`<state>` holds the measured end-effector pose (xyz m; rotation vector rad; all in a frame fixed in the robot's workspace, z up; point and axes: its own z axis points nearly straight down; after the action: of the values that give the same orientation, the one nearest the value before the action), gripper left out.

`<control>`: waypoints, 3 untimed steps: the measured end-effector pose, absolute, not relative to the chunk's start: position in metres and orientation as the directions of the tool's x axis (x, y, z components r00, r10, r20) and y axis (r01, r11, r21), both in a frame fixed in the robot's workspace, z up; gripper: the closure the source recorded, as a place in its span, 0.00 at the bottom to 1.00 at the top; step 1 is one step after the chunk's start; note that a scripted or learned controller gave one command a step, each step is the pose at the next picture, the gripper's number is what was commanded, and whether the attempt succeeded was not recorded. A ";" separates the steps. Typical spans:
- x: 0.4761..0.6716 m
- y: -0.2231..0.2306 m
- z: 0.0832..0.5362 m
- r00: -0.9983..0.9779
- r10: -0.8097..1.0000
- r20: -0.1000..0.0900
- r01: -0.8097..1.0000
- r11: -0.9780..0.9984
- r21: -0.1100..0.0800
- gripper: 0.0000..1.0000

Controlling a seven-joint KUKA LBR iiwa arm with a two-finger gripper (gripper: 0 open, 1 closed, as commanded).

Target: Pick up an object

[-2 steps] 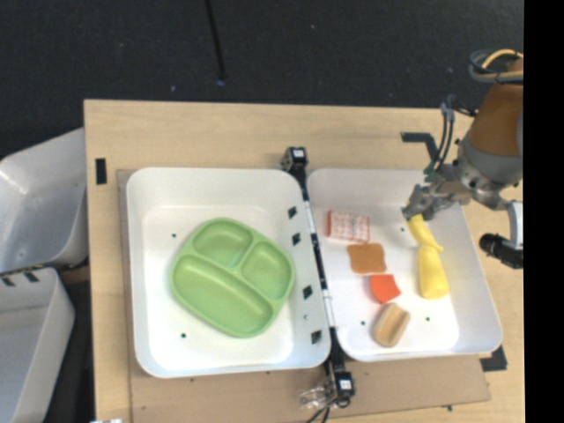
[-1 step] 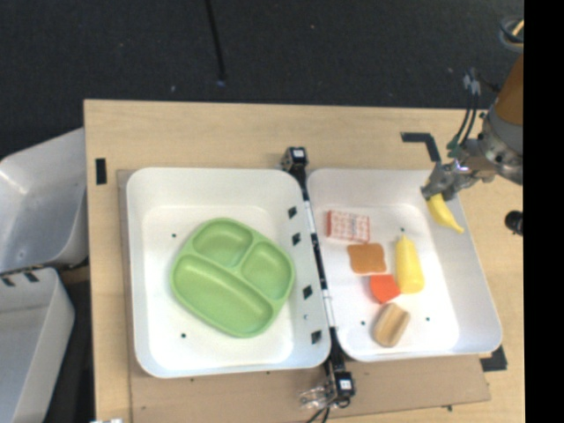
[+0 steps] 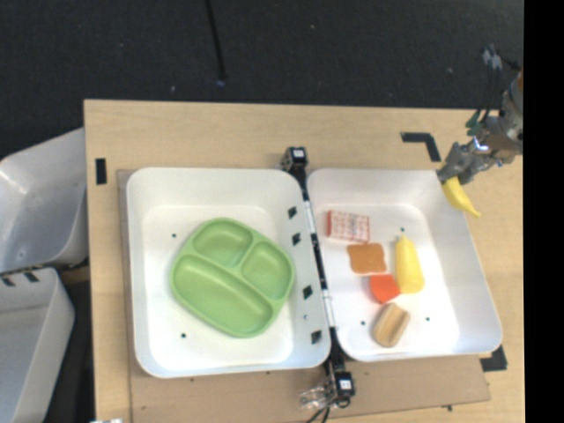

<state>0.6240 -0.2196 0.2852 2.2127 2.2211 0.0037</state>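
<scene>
My gripper (image 3: pixel 455 175) hangs at the far right, above the back right corner of the right bin (image 3: pixel 467 263). Its fingers are shut on the top end of a small yellow banana (image 3: pixel 462 197), which dangles slantwise over the bin's rim. Inside the right bin lie a red-and-white patterned packet (image 3: pixel 349 226), an orange toast slice (image 3: pixel 367 258), a yellow bottle (image 3: pixel 407 264), a red-orange block (image 3: pixel 384 288) and a tan bread roll (image 3: pixel 390 324).
The left bin (image 3: pixel 150 236) holds a green divided plate (image 3: pixel 233 276). A ridge with black clips (image 3: pixel 310 254) separates the two bins. A white container (image 3: pixel 35 201) stands off the bench's left edge. Bare wooden bench (image 3: pixel 220 135) runs behind the bins.
</scene>
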 end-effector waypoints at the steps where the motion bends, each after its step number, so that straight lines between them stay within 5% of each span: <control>1: 0.623 -0.177 0.286 -0.004 1.000 -0.001 1.000 0.004 0.001 1.00; 3: 0.608 -0.069 0.271 -0.006 1.000 0.001 1.000 0.006 0.000 1.00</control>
<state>0.6078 -0.0691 0.2708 2.2152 2.2282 0.0008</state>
